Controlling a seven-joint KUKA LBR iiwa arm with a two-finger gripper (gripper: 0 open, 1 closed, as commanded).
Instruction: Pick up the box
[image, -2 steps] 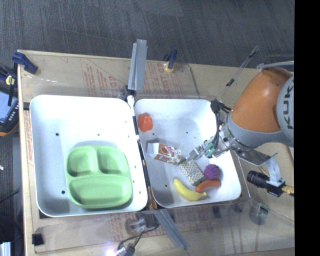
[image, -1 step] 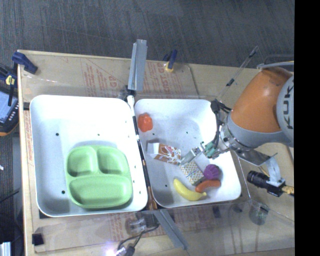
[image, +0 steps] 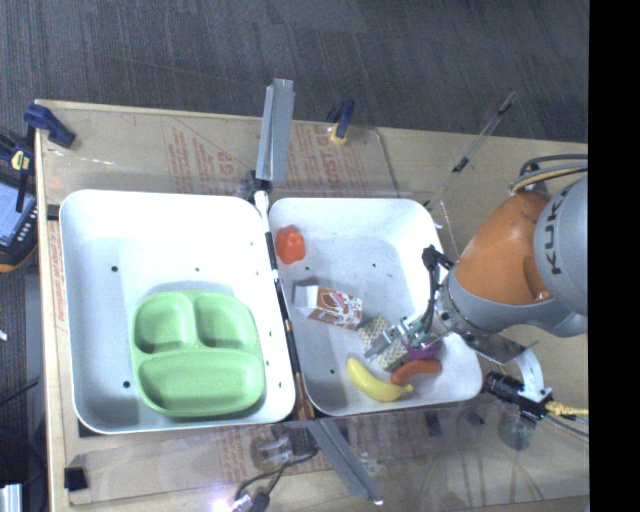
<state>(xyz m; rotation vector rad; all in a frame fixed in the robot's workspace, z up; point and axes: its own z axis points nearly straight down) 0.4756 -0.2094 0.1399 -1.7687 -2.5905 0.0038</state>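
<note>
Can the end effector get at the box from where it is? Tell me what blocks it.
Probably yes. The box lies flat in the right bin, its top uncovered, with bare floor around it. The end effector is low in the same bin, just right of it; the banana lies nearer the front wall.

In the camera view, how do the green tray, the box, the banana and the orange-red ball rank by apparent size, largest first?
1. green tray
2. box
3. banana, looking close to the box, so this order is uncertain
4. orange-red ball
</note>
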